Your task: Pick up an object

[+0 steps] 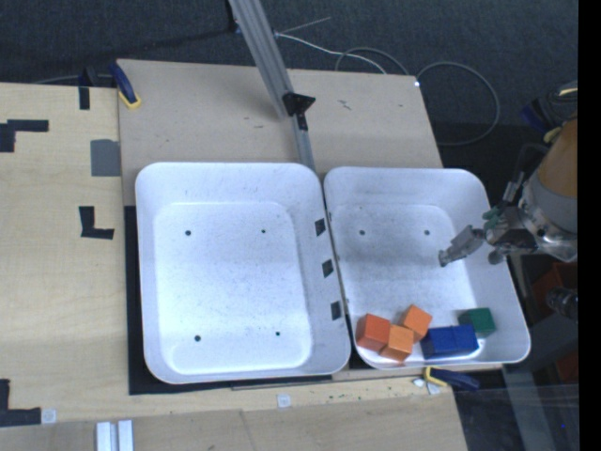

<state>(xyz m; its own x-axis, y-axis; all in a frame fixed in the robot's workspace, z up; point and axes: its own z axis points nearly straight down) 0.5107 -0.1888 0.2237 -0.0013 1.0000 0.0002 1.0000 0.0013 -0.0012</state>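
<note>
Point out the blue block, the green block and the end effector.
Blue rectangular block (450, 342), camera view, middle of its top face.
Small dark green block (481, 320), camera view, centre of its top.
End effector (449, 256), camera view, at its fingertips above the right bin.

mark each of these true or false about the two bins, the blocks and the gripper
1. The blocks sit in the right bin. True.
2. The blue block lies at the far edge of its bin. False: it lies along the near edge, beside the green block.
3. There are three orange blocks. True.
4. The gripper holds the green block. False: it hovers above the bin's right side, apart from the blocks.
5. The left bin holds a red ball. False: no ball is there.
</note>
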